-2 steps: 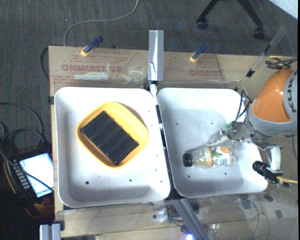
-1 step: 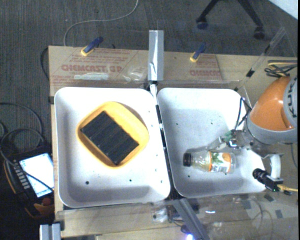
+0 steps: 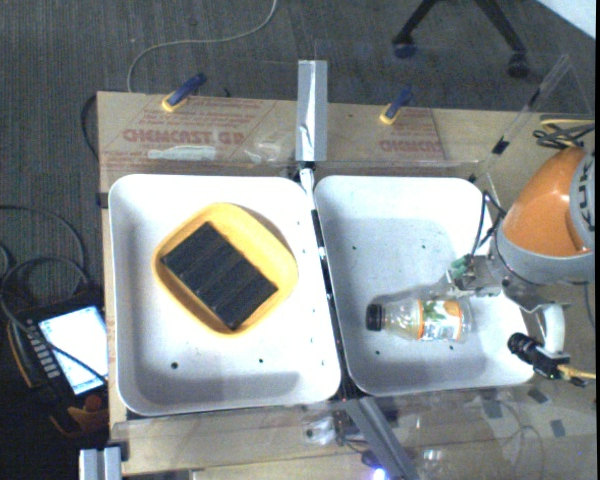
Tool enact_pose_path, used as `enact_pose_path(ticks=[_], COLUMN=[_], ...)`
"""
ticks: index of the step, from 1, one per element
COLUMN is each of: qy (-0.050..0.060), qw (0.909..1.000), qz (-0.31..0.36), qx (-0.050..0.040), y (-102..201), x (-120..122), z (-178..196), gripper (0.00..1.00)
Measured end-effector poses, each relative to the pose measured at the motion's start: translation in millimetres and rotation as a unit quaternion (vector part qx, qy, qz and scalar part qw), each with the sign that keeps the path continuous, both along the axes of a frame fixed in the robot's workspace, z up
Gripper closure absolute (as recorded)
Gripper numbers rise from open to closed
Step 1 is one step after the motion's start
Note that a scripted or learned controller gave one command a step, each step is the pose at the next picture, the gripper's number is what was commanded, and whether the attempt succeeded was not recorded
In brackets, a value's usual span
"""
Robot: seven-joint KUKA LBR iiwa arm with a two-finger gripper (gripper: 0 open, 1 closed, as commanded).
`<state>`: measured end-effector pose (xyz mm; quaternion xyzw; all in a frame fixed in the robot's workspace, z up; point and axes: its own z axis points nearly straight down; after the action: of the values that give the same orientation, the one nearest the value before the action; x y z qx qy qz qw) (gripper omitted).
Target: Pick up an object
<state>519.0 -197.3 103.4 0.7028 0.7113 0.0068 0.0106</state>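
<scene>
Clear plastic, a bottle (image 3: 420,319) lies on its side in the right bin (image 3: 400,213), long axis running left to right, dark cap toward the divider. Just beside its base hangs the arm's hand (image 3: 477,273); whether it is spread or closed cannot be told from here. Judged an approach step: next comes closing squarely across the bottle's body. A yellow sponge (image 3: 225,268) sits in the left bin (image 3: 140,208).
</scene>
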Motion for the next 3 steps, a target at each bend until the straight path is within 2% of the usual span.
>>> enact_pose_path(ticks=[1,2,3], qy=[0.0,0.002,0.003], qw=[1.0,0.9945,0.9975], qz=[0.0,0.104,-0.071], qx=[0.0001,-0.0049,0.0026], y=[0,50,12], x=[0,-16,-12], z=[0,-11,-11], gripper=[0.0,0.0,0.0])
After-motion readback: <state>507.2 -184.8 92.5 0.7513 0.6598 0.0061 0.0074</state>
